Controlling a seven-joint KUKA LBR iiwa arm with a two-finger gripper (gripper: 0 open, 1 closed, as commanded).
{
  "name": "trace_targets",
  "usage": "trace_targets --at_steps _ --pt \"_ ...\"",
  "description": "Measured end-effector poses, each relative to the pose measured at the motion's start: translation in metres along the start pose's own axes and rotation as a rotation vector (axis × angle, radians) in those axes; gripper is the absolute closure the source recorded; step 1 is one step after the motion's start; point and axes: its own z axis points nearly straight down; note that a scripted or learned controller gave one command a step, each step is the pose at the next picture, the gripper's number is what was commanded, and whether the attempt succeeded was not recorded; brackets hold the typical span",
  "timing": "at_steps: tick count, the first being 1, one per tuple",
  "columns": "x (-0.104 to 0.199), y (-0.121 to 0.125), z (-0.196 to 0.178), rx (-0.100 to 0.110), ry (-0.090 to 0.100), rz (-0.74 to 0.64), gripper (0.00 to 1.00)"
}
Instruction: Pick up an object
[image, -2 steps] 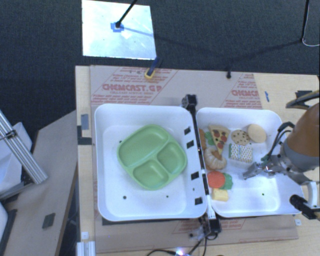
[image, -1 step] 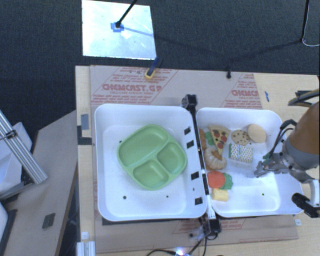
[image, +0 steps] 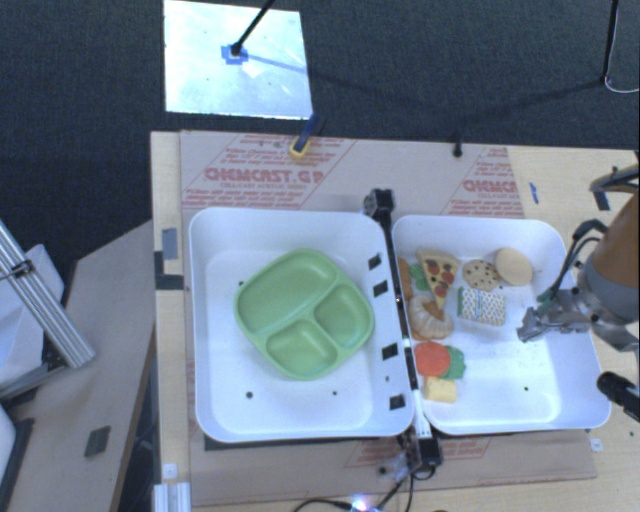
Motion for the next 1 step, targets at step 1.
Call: trace_targets --at_steps 1 --pt "-0.0004 -0.0037 -0.0620 0.000 0.000 0.000 1.00"
